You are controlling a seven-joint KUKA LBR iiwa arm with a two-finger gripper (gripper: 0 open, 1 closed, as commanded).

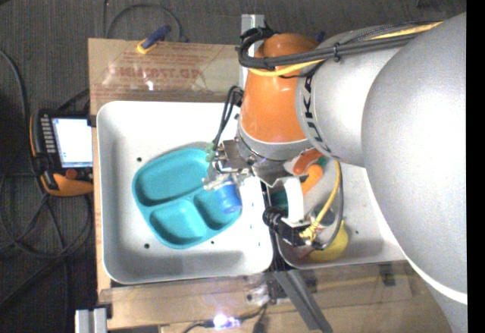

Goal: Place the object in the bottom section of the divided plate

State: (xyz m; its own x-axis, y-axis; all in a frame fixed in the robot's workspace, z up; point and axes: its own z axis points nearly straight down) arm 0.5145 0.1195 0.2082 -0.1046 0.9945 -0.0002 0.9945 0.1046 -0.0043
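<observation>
Arm (364,119) low, pincer (221,176) downward

arm (364,119): grey with orange band, reaching in from right over both bins | claw (222,172): low over right edge of divided plate (178,195) | plate: teal, in left bin (121,248) | blue object (226,199): in plate's right section, under claw | right bin (364,244): yellow object (333,242) at near edge

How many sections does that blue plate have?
3. The blue plate has a large section at upper left, one at lower left, and one at right, partly hidden by the tool.
</observation>
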